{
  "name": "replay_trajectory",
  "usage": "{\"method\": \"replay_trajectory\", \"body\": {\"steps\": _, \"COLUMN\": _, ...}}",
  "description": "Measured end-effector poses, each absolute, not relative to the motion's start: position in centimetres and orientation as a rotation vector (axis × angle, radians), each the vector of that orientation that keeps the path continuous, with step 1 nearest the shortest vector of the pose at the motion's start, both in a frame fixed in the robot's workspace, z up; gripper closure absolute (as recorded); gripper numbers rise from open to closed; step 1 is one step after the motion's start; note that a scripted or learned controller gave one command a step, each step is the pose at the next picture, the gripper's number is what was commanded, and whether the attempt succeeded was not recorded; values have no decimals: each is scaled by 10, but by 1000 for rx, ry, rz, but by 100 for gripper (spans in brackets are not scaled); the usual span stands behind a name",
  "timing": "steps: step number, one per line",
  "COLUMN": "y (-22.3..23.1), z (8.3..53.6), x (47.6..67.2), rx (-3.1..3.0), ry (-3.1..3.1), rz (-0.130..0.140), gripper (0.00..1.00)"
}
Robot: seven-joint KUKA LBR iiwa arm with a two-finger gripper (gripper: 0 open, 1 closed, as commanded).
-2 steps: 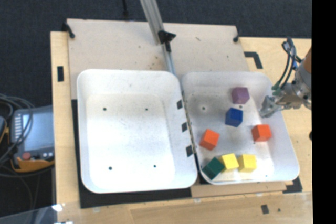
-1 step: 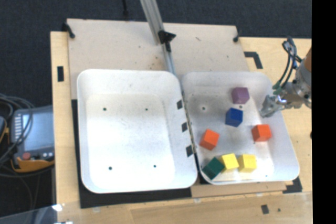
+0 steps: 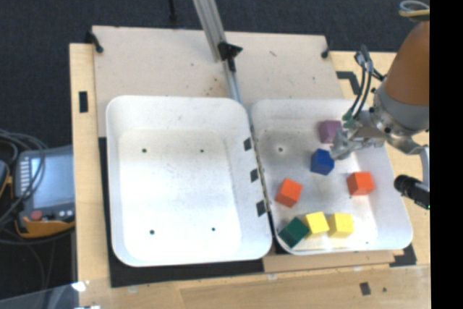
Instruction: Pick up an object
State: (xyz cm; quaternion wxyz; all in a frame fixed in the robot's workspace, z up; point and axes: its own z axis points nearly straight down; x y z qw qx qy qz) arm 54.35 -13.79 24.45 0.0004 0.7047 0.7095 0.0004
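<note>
The right bin (image 3: 383, 231) holds several small blocks: a purple one (image 3: 329, 130), a blue one (image 3: 322, 162), two orange ones (image 3: 289, 191) (image 3: 360, 183), two yellow ones (image 3: 317, 222) (image 3: 341, 224) and a green one (image 3: 294, 231). My gripper (image 3: 343, 145) reaches in from the right and hangs low between the purple and blue blocks, just right of both. No block shows between its tips.
The left bin (image 3: 119, 119) lies beside the right one. A slanted metal rail (image 3: 206, 3) rises from the back of the bench. A monitor and cables (image 3: 40, 188) sit off the bench's left side. A black fitting (image 3: 412, 190) juts in at the right bin's right rim.
</note>
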Motion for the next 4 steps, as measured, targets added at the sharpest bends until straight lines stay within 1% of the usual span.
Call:
{"method": "replay_trajectory", "body": {"steps": 1, "y": -86, "z": 234, "x": 562, "rx": 2213, "ry": 2229, "rz": 2, "gripper": 100}}
{"method": "replay_trajectory", "body": {"steps": 2, "y": -32, "z": 243, "x": 581, "rx": 2211, "ry": 2230, "rz": 4, "gripper": 100}}
{"method": "replay_trajectory", "body": {"steps": 3, "y": 19, "z": 251, "x": 586, "rx": 2214, "ry": 2230, "rz": 4, "gripper": 100}}
{"method": "replay_trajectory", "body": {"steps": 4, "y": 73, "z": 242, "x": 607, "rx": 2213, "ry": 2229, "rz": 3, "gripper": 100}}
